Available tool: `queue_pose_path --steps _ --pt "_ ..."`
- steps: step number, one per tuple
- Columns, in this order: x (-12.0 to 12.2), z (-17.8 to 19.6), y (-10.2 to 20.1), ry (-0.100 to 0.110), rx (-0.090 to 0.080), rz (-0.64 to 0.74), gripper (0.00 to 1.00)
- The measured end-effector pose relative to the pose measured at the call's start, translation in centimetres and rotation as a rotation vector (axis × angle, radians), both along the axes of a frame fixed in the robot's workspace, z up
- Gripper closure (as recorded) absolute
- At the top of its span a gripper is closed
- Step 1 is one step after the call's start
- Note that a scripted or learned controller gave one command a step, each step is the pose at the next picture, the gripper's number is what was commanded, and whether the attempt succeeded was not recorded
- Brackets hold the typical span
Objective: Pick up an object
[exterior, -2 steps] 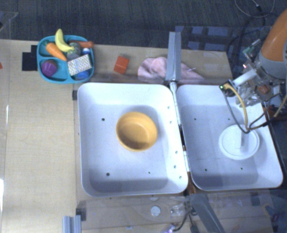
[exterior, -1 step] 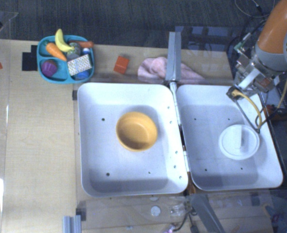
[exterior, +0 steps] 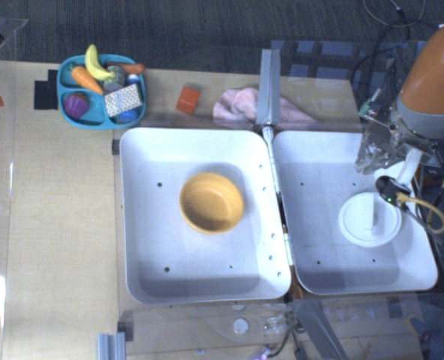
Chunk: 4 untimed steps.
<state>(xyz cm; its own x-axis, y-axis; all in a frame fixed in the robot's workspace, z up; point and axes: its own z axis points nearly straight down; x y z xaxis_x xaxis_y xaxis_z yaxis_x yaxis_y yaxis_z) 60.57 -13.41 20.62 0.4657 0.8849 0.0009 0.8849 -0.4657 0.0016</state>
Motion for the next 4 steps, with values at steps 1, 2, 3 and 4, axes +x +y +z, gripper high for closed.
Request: queue_pose_path --steps 1,2,3,4 --pt "-5.4 11.1 -0.9 -0.009 -0.003 0.073 1.0" --pt "-7.9 3.7 4.2 -0.001 -0.001 0.256 1.0" --pt "-10.2 8.2 -1.3 -0.008 -0.005 0.525 1.0" --pt "-6.3 5.4 5.1 -0.004 -0.002 0.537 1.0"
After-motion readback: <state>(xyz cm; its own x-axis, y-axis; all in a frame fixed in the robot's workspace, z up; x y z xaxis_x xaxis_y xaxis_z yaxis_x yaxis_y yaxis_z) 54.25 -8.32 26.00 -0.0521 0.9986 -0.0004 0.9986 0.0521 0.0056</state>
